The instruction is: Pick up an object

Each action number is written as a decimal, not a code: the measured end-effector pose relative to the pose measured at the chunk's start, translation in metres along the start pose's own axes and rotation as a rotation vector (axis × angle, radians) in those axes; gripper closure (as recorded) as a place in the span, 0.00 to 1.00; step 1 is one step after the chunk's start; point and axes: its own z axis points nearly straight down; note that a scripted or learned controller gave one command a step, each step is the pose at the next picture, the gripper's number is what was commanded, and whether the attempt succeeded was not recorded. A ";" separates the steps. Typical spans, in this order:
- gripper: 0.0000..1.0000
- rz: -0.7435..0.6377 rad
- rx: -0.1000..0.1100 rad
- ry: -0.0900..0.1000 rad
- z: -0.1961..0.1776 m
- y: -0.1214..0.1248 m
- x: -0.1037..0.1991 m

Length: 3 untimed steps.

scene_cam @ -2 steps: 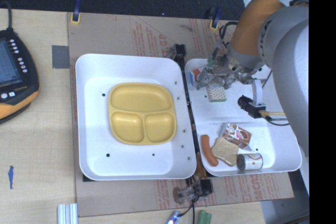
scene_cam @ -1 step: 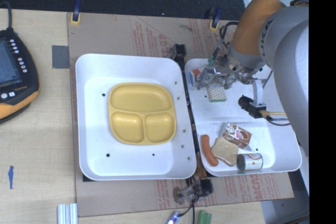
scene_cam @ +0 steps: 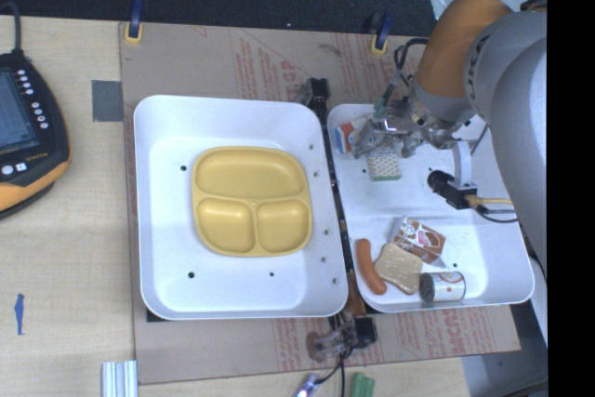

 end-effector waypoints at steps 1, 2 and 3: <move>0.00 -0.001 0.003 0.001 0.000 0.000 0.008; 0.00 -0.002 0.003 0.001 0.000 0.000 0.009; 0.00 -0.002 0.003 0.001 0.000 0.000 0.008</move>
